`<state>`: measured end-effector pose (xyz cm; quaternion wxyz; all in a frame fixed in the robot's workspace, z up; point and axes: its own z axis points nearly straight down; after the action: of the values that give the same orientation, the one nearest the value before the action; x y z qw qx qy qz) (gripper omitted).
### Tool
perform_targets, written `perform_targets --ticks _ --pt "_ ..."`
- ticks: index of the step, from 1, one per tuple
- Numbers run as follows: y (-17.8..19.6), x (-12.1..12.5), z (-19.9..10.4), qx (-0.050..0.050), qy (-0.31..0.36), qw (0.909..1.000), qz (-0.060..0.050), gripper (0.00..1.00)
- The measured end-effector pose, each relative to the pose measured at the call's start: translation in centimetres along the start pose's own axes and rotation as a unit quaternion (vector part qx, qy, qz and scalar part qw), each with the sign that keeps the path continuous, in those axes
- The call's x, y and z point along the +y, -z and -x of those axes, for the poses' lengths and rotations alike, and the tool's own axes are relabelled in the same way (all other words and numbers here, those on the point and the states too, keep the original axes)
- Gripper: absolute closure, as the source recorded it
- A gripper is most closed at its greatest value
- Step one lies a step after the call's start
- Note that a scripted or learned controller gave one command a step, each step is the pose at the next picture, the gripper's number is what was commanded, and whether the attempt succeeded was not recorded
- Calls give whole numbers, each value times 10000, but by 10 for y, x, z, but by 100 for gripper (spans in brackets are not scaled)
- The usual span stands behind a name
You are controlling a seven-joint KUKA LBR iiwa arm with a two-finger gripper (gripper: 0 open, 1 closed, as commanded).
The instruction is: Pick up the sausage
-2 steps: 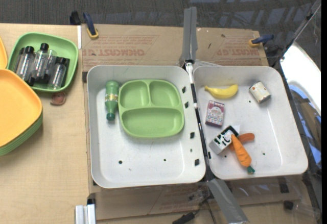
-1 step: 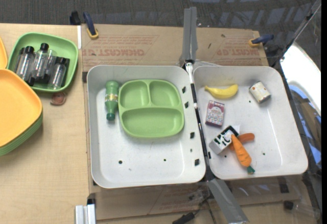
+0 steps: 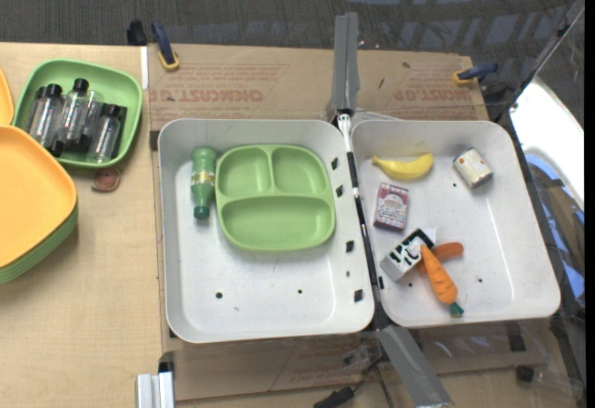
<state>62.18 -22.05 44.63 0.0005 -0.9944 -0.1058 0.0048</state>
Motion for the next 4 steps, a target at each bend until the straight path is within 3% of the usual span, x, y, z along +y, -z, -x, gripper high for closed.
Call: perform_targets --ticks 1,2,3,4 --pt "6 -1 -1 -29 30 10000 -6 100" --pt "-7 7 -27 27 687 9976 9 100" --pt "-7 7 -26 28 72 10000 4 100" --pt "-6 8 -28 36 -38 10000 4 100"
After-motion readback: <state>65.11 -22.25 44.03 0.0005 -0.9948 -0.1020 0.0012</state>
